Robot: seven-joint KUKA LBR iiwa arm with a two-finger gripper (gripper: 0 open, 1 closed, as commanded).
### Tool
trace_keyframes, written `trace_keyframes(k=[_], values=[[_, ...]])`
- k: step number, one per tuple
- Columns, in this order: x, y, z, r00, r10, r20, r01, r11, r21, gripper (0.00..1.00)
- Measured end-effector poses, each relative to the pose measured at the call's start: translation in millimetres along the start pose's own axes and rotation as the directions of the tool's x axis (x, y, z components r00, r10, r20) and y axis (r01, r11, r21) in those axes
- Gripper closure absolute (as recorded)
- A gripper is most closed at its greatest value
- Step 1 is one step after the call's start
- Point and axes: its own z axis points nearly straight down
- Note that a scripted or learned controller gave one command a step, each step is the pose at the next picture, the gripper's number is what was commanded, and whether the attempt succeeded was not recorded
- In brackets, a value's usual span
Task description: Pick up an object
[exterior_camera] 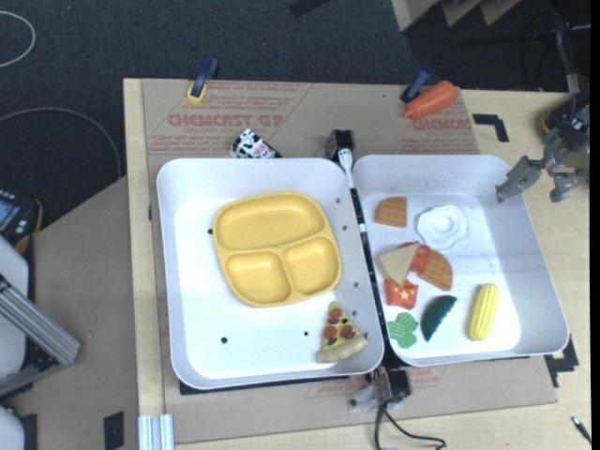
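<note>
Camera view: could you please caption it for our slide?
Gripper open above the right bin's far corner; toy food inside, yellow tray in left bin.

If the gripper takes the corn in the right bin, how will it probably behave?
The corn looks like a rigid plastic toy, so it should keep its shape. Its rounded, long body may roll sideways if pushed. The surface seems smooth, so the gripper could slip off unless it closes across the narrow width.

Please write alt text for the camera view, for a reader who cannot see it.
The gripper hovers at the right bin's far right edge, holding nothing; that bin holds toy foods including a corn cob and a fried egg. The left bin holds a yellow divided plate and a pizza slice.
</note>
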Motion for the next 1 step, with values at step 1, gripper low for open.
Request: trace_keyframes(k=[1], values=[[1.1, 2.4, -8.5, 1.000, -0.004, 0.003, 0.004, 1.000, -0.014, 0.00]])
